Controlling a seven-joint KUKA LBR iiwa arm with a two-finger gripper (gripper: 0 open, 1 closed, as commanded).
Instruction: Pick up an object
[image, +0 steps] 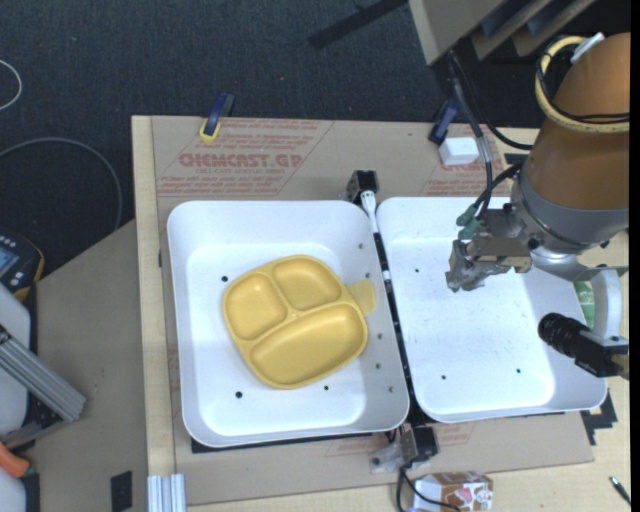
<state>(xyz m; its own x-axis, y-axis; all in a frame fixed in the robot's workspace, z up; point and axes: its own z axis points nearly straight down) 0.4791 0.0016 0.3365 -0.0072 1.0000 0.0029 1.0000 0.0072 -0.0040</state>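
Note:
A yellow divided plate (294, 320) with three compartments lies in the left white bin (200, 400), near its middle. My gripper (465, 274) hangs over the right white bin (470, 380), in its upper middle part, well to the right of the plate. Its fingers point down and I see nothing held between them. A green and white object (588, 305) shows at the right bin's right edge, partly hidden by the arm.
A black clamp (362, 186) sits at the top between the two bins. A yellow clip (212, 122) and a white block (459, 151) lie on the cardboard behind. A black cylinder (575, 342) on the arm juts over the right bin's right side.

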